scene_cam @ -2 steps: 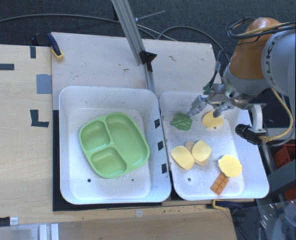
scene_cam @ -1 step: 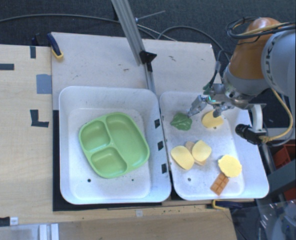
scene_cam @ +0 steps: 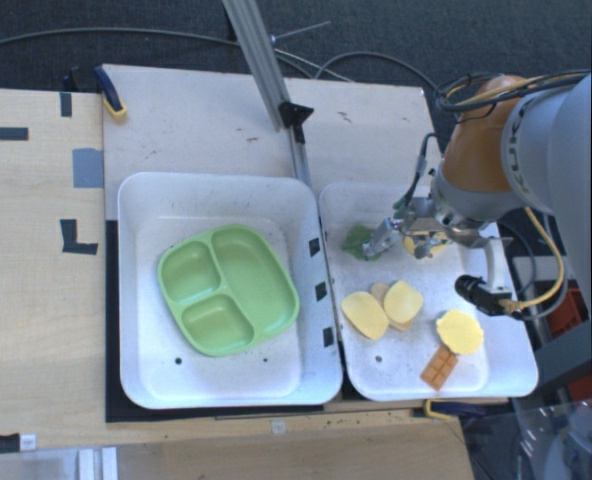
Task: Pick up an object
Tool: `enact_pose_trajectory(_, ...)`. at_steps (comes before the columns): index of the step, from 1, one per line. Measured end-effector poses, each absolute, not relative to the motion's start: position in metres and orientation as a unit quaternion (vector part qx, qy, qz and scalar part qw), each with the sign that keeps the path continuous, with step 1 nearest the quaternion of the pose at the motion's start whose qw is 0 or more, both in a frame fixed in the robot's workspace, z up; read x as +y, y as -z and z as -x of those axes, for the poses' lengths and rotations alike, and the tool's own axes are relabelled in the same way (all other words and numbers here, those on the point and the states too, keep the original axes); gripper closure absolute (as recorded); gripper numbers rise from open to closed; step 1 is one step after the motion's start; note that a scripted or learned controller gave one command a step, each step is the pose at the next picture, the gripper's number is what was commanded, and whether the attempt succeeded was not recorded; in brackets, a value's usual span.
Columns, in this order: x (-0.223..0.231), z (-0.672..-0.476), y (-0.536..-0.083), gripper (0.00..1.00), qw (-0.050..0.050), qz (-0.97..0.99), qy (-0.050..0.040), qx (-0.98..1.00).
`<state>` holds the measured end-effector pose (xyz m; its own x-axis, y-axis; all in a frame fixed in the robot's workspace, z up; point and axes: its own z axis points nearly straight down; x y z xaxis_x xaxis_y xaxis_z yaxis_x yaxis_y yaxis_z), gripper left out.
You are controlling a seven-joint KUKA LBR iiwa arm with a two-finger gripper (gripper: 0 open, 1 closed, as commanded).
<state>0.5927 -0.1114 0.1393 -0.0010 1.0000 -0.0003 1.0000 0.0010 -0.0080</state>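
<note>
In the right bin [scene_cam: 496, 373], my gripper [scene_cam: 386, 240] hangs low over the upper left part. A small dark green object [scene_cam: 356, 239] lies right at its tip, on the left side. I cannot see whether the two touch. Nearer the front of the same bin lie three pale yellow pieces [scene_cam: 364, 315] [scene_cam: 404, 302] [scene_cam: 460, 332]. A brown ridged block [scene_cam: 439, 367] sits by the front wall.
The left bin [scene_cam: 136, 268] holds a light green divided plate [scene_cam: 228, 289]. A grey metal pole [scene_cam: 261, 48] slants over the back of the bench. Cables and the arm's black hose [scene_cam: 486, 296] crowd the right bin's right side.
</note>
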Motion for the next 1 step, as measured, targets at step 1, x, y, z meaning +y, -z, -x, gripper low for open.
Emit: enact_pose_trajectory(1,-0.1111,-0.5928,-0.0881,0.0,-0.001,0.707,-0.0007,-0.708)
